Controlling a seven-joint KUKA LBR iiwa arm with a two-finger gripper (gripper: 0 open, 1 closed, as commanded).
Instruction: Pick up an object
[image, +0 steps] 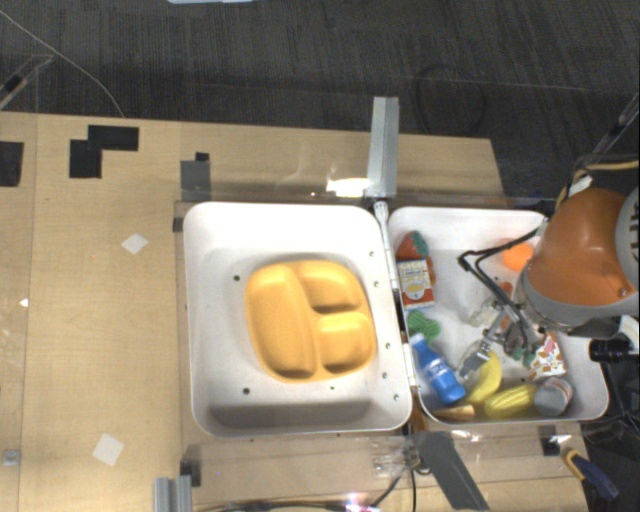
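Note:
The right bin (450, 225) holds several small items. A red packet (415, 281) lies along its left wall, with a green piece (413, 243) above it and another green item (425, 325) below. A blue bottle (436, 371) lies near the front left corner. Yellow bananas (498, 388) rest at the front, with a grey cup (553, 397) to their right. My gripper (487, 347) hangs low over the bin's middle, just above the bananas and right of the blue bottle. The arm's orange band (585, 250) hides part of the bin behind it.
The left bin (215, 300) holds a yellow divided tray (308, 318) at its centre. An orange object (514, 257) peeks out beside the arm. A colourful card (547, 357) lies near the right wall. A black cable (490, 258) loops above the gripper.

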